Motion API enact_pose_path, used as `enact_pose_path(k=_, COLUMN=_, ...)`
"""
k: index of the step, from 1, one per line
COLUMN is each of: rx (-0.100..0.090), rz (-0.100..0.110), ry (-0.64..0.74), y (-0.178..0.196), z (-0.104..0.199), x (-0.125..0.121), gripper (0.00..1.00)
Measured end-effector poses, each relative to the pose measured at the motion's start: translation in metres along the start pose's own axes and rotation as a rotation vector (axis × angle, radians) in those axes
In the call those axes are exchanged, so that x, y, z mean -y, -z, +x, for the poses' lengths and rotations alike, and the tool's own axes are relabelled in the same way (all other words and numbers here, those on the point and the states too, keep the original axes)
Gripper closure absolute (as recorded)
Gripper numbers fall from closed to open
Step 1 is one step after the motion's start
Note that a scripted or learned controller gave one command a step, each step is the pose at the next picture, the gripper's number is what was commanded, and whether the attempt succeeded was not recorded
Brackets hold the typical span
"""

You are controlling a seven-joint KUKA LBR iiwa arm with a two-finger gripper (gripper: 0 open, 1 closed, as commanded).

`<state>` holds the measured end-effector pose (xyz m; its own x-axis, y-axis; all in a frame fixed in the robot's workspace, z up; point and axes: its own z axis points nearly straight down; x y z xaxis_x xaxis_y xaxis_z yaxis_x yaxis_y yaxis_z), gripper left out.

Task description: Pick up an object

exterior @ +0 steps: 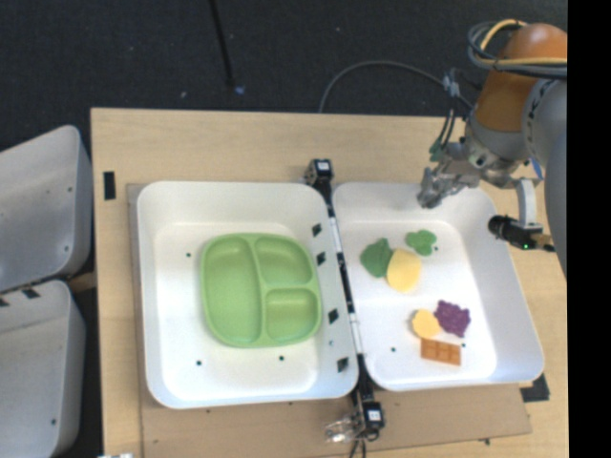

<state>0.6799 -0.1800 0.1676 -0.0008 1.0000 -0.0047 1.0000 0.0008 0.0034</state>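
The tool (431, 195) hangs over the far part of the right bin (506, 322), its opening impossible to tell, while the orange waffle (441, 352) lies near, long axis left-right.

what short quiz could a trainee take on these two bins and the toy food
1. True or false: the green divided plate lies in the left bin.
2. Which item lies nearest the front edge of the right bin? A) purple grapes B) orange waffle piece C) yellow lemon-like piece
3. How many green toy pieces lie in the right bin?

Key:
1. True.
2. B. The waffle piece sits just below the small yellow piece, which touches the grapes.
3. Two: one left of the lemon-like piece, one above it. The gripper hovers over the bin's far part, apart from all of them.
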Motion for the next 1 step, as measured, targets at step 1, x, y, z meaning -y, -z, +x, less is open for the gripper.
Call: enact_pose_path(k=1, rx=-0.002, rz=-0.004, ry=0.003, y=0.0641, z=0.0015, x=0.0016, gripper=1.00)
